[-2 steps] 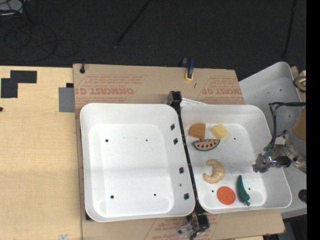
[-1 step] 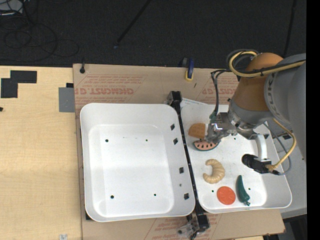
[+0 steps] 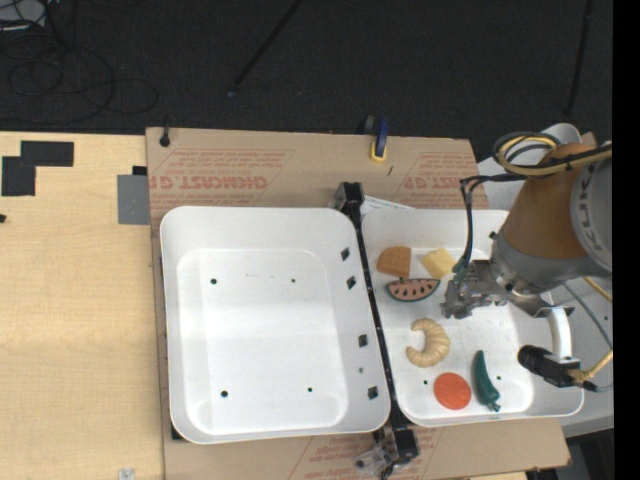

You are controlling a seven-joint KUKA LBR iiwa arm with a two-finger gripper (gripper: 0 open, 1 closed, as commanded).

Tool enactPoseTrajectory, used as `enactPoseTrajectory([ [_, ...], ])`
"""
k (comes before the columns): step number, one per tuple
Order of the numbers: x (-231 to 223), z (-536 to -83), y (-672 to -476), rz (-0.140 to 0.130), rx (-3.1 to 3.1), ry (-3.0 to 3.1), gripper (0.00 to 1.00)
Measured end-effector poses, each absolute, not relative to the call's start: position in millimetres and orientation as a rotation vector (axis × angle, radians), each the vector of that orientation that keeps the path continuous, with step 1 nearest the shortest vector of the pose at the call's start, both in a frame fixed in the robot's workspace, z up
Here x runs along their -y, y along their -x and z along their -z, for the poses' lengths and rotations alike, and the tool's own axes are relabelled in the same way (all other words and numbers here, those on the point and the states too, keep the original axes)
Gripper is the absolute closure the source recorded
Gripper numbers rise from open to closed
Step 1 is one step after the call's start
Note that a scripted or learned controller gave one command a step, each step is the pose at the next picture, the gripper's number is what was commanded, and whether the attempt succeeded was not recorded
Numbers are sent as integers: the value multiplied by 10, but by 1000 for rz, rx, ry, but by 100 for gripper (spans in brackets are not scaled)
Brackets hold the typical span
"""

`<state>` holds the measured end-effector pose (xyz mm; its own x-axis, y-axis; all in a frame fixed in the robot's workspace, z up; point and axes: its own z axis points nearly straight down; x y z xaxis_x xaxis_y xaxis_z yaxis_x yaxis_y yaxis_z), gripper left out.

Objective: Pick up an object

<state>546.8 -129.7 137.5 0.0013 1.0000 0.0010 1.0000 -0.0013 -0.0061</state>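
The right bin [image 3: 420, 223] holds several toy foods: a brown bread piece [image 3: 394, 260], a pale yellow cheese chunk [image 3: 437, 262], a watermelon slice [image 3: 413, 289], a croissant [image 3: 430, 342], a red tomato [image 3: 452, 391] and a green pepper [image 3: 485, 379]. My gripper [image 3: 460, 301] hangs low over the bin's middle, just right of the watermelon slice and above the croissant. Nothing shows between its fingers.
The left bin [image 3: 180, 298] lies beside the right one, with a black divider strip [image 3: 365, 308] between them. Both rest on a cardboard sheet [image 3: 260, 168]. A blue and yellow clamp [image 3: 379, 140] sits at the cardboard's far edge. Cables loop near the arm's wrist [image 3: 525, 148].
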Motion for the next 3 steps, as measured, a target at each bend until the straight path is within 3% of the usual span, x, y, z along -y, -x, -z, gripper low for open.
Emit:
enactPoseTrajectory([
  [1,1900,-1859,-4721,-4,2213,2225,100],
  [3,1903,-2030,-4747,-4,2210,2225,100],
])
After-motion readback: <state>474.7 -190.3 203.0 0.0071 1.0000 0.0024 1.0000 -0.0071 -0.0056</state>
